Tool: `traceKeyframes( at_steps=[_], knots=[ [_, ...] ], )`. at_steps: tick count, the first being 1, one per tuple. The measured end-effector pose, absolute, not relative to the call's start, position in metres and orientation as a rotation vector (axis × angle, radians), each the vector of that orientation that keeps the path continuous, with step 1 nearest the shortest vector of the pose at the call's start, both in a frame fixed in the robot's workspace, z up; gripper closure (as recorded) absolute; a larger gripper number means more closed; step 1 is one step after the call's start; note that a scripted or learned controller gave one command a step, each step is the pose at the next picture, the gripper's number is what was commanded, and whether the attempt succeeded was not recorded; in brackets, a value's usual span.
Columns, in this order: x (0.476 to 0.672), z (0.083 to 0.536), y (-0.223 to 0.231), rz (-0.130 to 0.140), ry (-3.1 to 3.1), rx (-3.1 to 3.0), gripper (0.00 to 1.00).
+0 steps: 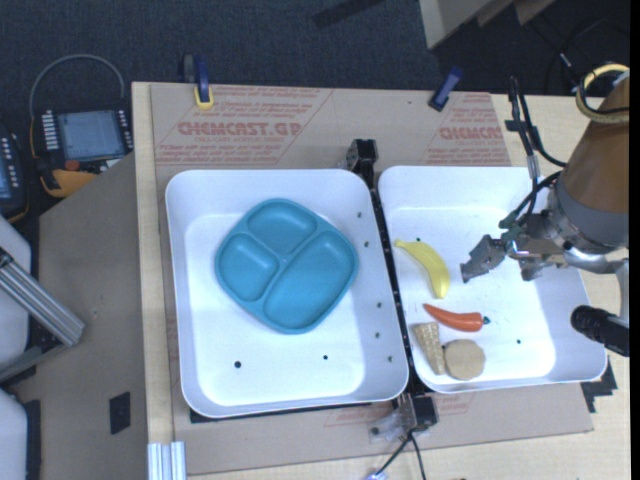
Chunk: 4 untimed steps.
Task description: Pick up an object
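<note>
A brown cardboard-covered table (pixel 300 118) carries two shallow white plastic bins side by side. The left bin (pixel 200 368) holds a blue plastic plate with three compartments (pixel 287 264), which lies near the middle of the bin, turned at an angle to its walls.

The right bin (pixel 560 363) holds four small things in its left half. A yellow toy banana (pixel 427 264) lies close to the bin's left wall, slanting down and to the right. Just below it is a red-orange toy chili pepper with a dark stem (pixel 455 317), lying nearly level. Below the pepper, in the near left corner, a tan ridged wafer-like piece (pixel 428 345) rests upright against the corner, touching a round beige cookie-like disc (pixel 464 359) at its right.

The grey arm with its orange band (pixel 600 173) reaches in from the right. Its dark two-finger pincer (pixel 478 263) hangs over the middle of the right bin, just right of the banana and apart from it. Whether the pincer stands apart or together cannot be told; nothing is seen between its tips.
</note>
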<state>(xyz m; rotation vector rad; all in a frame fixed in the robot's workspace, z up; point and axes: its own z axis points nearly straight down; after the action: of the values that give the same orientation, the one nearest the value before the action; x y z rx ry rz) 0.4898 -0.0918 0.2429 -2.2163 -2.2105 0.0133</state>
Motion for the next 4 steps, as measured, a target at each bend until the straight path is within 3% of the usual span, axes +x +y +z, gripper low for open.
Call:
traceKeyframes(
  at_steps=[1,4],
  knots=[
    [0.492,0.249,-0.092,0.0,-2.221,-2.221,0.0],
    [0.498,0.082,-0.095,0.003,-2.217,-2.22,0.0]
  ],
)
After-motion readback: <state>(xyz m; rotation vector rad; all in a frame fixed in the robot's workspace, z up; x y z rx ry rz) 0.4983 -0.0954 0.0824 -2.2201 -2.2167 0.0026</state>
